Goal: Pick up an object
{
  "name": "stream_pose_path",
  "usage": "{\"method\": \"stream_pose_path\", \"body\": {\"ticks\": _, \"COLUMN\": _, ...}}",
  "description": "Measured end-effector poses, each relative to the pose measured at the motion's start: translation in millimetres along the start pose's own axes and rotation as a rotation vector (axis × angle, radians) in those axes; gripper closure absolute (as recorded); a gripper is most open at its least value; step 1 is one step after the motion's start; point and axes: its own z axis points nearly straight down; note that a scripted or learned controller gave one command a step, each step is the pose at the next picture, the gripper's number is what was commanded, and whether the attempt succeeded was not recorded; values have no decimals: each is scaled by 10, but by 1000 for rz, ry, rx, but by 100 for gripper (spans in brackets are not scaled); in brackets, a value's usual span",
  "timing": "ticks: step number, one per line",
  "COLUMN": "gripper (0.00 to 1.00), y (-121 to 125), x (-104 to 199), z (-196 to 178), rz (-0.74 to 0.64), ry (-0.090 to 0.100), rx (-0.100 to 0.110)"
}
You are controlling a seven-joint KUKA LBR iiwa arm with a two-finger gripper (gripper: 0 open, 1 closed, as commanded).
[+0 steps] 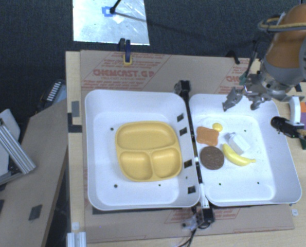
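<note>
My gripper (244, 102) hangs above the far edge of the right bin (276, 184), fingers spread open with nothing between them. Below and to its left lie an orange toast-like slab (208, 136), a small yellow piece (217, 127), a white-grey block (236, 143), a yellow banana (237, 157) and a brown round disc (212, 158). All sit in the middle-left of the right bin, apart from the gripper.
The left bin (99, 189) holds a yellow three-compartment tray (145, 151). A black divider with clips (189, 138) runs between the bins. The near half of the right bin is bare white floor.
</note>
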Motion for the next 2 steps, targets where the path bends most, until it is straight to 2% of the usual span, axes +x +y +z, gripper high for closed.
{"method": "stream_pose_path", "body": {"ticks": 1, "gripper": 0, "y": 25, "x": 2, "z": -72, "rz": -2, "ry": -1, "rx": -12}}
{"method": "stream_pose_path", "body": {"ticks": 2, "gripper": 0, "y": 56, "x": 61, "z": 359, "rz": -4, "ry": -1, "rx": -9}}
